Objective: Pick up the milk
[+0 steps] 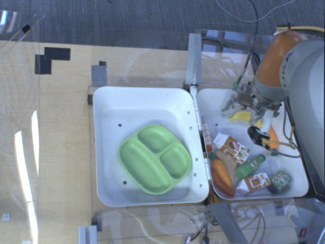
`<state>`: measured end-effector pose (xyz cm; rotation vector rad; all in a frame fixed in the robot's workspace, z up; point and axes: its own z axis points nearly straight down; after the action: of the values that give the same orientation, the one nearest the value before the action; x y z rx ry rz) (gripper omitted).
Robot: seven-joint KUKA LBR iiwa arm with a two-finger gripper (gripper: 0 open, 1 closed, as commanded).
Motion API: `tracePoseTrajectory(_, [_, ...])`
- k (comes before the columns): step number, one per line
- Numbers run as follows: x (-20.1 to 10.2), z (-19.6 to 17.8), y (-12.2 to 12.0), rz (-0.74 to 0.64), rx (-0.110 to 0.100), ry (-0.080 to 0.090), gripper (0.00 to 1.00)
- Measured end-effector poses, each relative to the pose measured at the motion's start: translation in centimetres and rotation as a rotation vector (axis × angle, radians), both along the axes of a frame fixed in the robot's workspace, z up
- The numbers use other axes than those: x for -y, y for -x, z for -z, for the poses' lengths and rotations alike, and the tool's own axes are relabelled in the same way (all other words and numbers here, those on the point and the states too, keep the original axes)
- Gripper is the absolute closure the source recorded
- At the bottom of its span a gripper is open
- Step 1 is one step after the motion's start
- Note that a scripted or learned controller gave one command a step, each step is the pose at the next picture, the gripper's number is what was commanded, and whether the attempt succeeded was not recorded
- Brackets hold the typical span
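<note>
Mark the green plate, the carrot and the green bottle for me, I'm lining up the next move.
green plate (pixel 155 159), camera view, middle of its long compartment.
carrot (pixel 222 174), camera view, middle of its orange body.
green bottle (pixel 247 167), camera view, on its body below the neck.

You see a counter (pixel 56 151) of pale wood-look laminate, smooth with a soft sheen, and beyond it a dark ribbed carpet floor (pixel 127 14). The two white bins (pixel 101 151) look like smooth matt plastic. The green divided plate (pixel 155 159) is satiny moulded plastic. The milk (pixel 234 149) carton looks like printed card, the green bottle (pixel 249 166) glossy plastic, the carrot (pixel 222 177) smooth plastic.
</note>
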<state>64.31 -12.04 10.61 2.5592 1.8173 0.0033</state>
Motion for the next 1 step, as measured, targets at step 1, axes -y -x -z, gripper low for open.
tracePoseTrajectory(1, [-1.8, 1.77, 8.59, -0.255, 0.008, 0.001, 0.0])
